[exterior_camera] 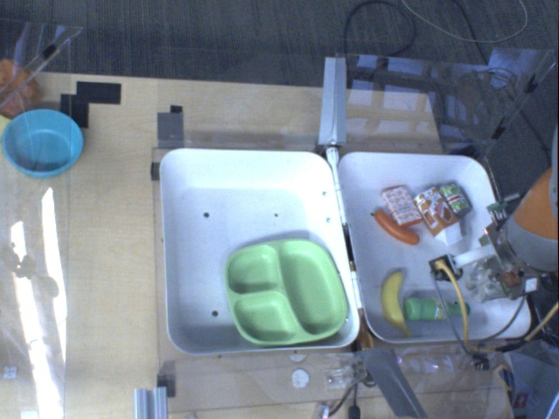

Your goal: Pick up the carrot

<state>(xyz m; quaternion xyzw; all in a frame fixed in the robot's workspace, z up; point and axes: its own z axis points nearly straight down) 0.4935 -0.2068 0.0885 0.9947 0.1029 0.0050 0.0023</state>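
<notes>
Green and glossy, a three-compartment plastic plate (285, 291) with rounded corners sits nearest the camera, at the front of the left bin (201, 190).

Over in the right bin (367, 182) lies the carrot (396, 227), a smooth orange-red tapered piece, resting flat at a slant toward the bin's middle. Touching or just beside its upper end is a small printed packet (400, 204) in red and white, and close to the right of that two more crinkled packets (443, 206) with brown and green print. Nearer the front, well apart from the carrot, a curved yellow banana (394, 299) lies along the bin floor, with a green cylindrical bottle (428, 308) on its side just beside it.

At the right edge of this bin hangs the gripper (476, 273), a cluster of pale and clear parts with a yellow cable looping beneath, under the arm's orange band (537, 212). It stands apart from the carrot, nearer the bottle. Whether the claw is wide or narrow cannot be told from this view.

On the pale wooden bench (105, 234), far left, rests a round blue bowl (43, 141).
</notes>
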